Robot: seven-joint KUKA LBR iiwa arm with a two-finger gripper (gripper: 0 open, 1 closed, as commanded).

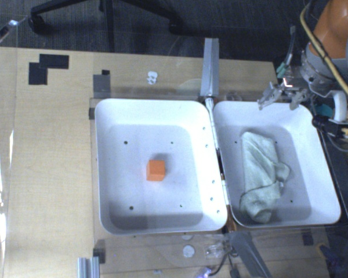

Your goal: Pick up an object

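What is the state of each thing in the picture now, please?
Cube: lying flat in the left bin, untouched.
Cloth: crumpled, lying in the right bin, untouched.
Gripper: above the right bin's far edge, holding nothing.

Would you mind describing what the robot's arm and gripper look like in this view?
The arm enters at the upper right: a rounded orange section over grey and white housing, with yellow and black cables looping around it. The wrist is a cluttered cluster of metallic and white parts with a small teal-green detail. The gripper is thin, silvery-grey metal, ending in slim fingers above the right bin's far rim.
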